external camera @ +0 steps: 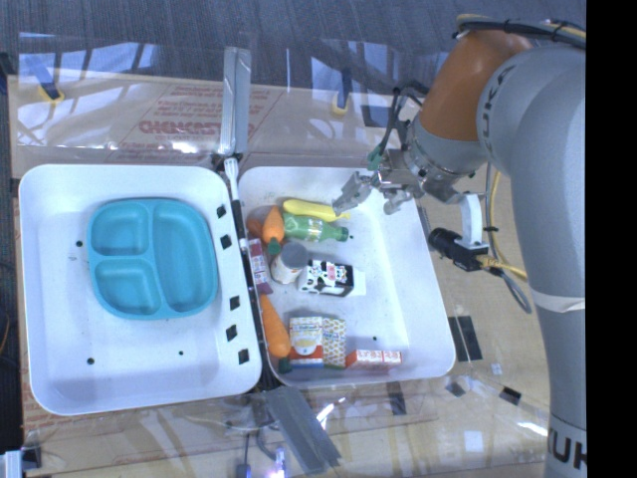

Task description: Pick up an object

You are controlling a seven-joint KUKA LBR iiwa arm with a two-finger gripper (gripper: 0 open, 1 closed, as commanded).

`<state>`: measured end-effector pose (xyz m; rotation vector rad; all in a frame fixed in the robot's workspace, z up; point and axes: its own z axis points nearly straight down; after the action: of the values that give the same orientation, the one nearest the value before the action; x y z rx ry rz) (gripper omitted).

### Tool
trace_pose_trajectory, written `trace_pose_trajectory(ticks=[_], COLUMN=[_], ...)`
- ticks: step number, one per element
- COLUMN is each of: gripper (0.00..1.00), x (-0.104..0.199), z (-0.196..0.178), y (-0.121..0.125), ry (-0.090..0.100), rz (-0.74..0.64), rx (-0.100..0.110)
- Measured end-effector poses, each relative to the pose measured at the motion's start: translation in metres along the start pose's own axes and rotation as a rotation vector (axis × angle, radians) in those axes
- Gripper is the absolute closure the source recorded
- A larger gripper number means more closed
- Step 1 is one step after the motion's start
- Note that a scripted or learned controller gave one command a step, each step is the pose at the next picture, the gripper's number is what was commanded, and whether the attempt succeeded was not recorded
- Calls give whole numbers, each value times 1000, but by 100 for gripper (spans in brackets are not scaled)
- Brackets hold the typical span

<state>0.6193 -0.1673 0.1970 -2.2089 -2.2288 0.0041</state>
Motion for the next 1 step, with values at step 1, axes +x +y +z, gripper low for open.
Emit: trace_pose_trajectory(ticks=[1], gripper=[0], x=[-25], z=[91], y=[-49], ry=[-4], rz=[-159], rx=[-13])
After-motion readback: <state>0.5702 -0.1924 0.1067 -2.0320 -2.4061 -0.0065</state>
